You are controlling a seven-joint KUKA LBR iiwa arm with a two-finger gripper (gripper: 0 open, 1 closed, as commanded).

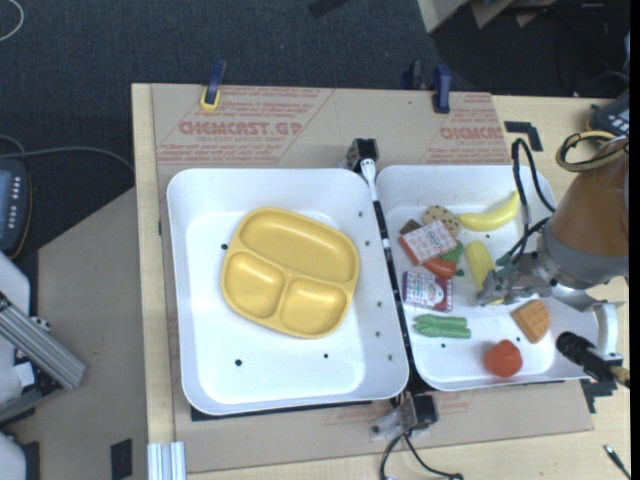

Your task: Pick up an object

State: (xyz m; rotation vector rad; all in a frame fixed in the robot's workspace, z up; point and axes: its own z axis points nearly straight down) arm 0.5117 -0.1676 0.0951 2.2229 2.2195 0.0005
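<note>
Tomato [503, 358] sits at the near edge of the right bin [400, 183], with a waffle [532, 320] just beyond it and green beans [441, 326], packets [427, 240], a cookie [439, 217], corn [479, 260] and a banana [492, 213] scattered farther in, loose and mostly apart, so each can be taken singly. Reaching in from the right, the gripper [497, 288] hangs low between corn and waffle, and whether it is spread or pinching I cannot tell. Left of them, the yellow tray [290, 271] lies alone in the left bin [190, 208], probably the drop-off.
</note>
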